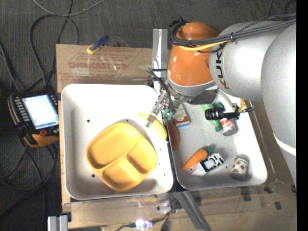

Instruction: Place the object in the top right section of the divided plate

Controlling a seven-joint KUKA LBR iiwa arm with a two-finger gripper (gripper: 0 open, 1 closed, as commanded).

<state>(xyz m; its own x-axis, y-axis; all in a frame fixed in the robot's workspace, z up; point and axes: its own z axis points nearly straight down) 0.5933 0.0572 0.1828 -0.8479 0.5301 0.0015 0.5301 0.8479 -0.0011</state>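
Two bins side by side; gripper (161, 110) hangs over the rim between them, whether parted or closed I cannot tell. Nothing seen between its tips. Yellow divided plate (122, 155) lies down-left of it in the left bin (77, 100). Right of the gripper, in the right bin (255, 167): small carton (181, 121), dark bottle (216, 113), can (229, 126). Below-right, carrot (195, 159).

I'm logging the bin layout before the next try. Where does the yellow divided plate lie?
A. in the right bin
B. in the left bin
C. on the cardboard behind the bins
B: the yellow divided plate rests on the floor of the left bin, while the toy carrot lies in the right bin.
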